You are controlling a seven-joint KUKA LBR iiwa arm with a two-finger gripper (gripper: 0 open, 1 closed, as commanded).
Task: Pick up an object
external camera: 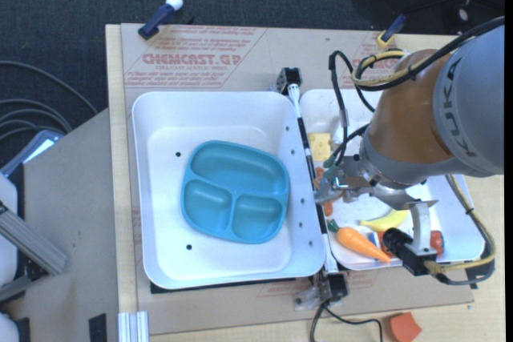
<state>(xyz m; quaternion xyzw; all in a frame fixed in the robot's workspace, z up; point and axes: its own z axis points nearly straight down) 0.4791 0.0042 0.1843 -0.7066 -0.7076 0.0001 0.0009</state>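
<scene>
Two bins; we're reaching over the right bin (461, 208), above carrot (358, 242) and banana (387, 219). Gripper (333, 184) state: can't tell. Next: descend, grasp.

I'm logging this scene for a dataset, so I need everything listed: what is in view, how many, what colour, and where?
Bins: two, white, side by side on the bench.
Plate: one, blue, three compartments, in the left bin.
Carrot: one, orange, front of the right bin.
Banana: one, yellow, right bin, just behind the carrot.
Cheese block: one, pale yellow, right bin, near the divider.
Clamp: one, blue with white tip, bench's back left corner.
Orange block: one, at the bench's front edge.
Arm: one, grey with orange band, over the right bin.
</scene>
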